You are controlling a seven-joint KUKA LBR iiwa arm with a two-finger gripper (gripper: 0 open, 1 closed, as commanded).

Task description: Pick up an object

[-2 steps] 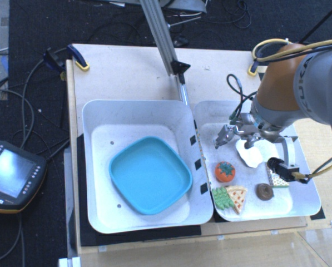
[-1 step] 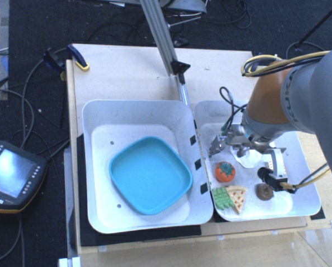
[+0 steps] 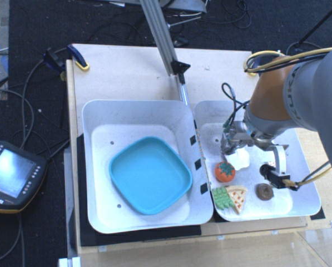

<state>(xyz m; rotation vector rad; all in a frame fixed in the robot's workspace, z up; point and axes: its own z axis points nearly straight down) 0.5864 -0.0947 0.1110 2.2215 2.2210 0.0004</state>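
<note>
low in the right bin (image 3: 305,204), the hand (image 3: 231,148) sits at the end of the grey arm (image 3: 316,88), which comes in from the right with its orange band (image 3: 270,93) just above the wrist. whether the hand is wide, narrow or holding something cannot be told from this slanted view, since the wrist body hides the working end. just beside the hand, toward the near side, lies a small white object (image 3: 239,160), seemingly touching or nearly touching it; contact cannot be confirmed. a red tomato-like toy with a green top (image 3: 225,172) rests on the bin floor just below that white piece. nearer the front rim are a green leafy toy (image 3: 222,197) and, touching it on its right, a tan wedge with red dots like a pizza slice (image 3: 238,198). a round brown piece (image 3: 264,191) lies further right, close to a black fitting on a cable (image 3: 272,177) that hangs from the arm. the left bin (image 3: 93,121) holds a shallow blue tray (image 3: 150,174), turned at an angle, lying flat on the bin floor and well apart from the toys. both bins stand side by side on the pale counter (image 3: 127,71). a slanted metal pole (image 3: 160,29) runs from the top of the view to the gap between the bins. off the counter, on the dark floor to the left, a handheld controller with a lit screen (image 3: 10,174) lies among black cables.
</note>
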